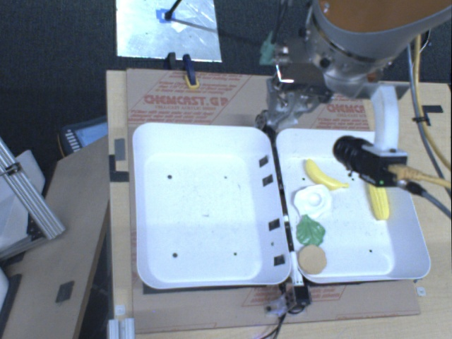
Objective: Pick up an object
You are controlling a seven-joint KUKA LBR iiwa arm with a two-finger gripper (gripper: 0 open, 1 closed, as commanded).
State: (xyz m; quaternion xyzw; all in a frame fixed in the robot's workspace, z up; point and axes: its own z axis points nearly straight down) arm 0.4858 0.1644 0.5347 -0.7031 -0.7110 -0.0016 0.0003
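Observation:
Several toy foods lie in the right bin (402, 260): a yellow banana (323, 175), a white fried egg (313, 201), a green leaf (309, 229), a round tan biscuit (312, 260) and a yellow corn cob (379, 200). My gripper (277, 119) hangs over the far end of the divider between the two bins, up and to the left of the banana and well apart from every item. Nothing shows in it. The arm's large orange and grey body (367, 20) covers the far right corner.
The left bin (205, 203) lies beside the right one on a cardboard sheet (183, 97). A black cylinder (361, 159) with yellow cables juts from the arm over the right bin, next to the corn. A foil sheet (169, 20) lies at the back.

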